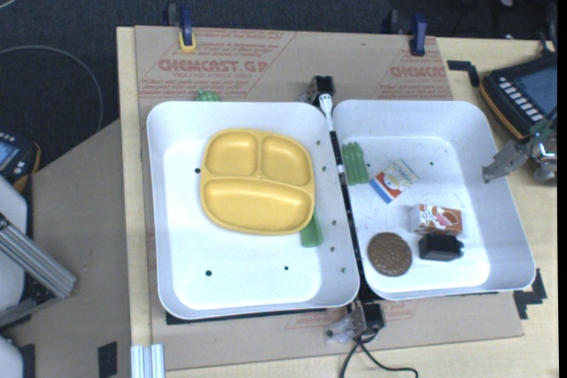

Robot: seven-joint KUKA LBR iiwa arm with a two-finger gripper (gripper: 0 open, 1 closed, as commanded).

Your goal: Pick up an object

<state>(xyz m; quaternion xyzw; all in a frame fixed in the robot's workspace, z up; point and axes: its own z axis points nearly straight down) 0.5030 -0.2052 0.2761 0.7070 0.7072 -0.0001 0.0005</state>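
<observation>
The jaws (pixel 512 162) sit at the right edge of the frame, over the right bin's (pixel 478 124) rim; whether they are open or closed I cannot tell, and nothing shows between them. Nearest inside lie a small carton (pixel 393 180), a red packet (pixel 439 218), a black block (pixel 440 247) and a brown disc (pixel 390 253), with a green piece (pixel 354 163) by the divider. The block looks stiff and light, best pinched across its short sides; the packet may crumple. The left bin (pixel 177 217) holds a yellow tray (pixel 258 181), too wide to grip.
</observation>
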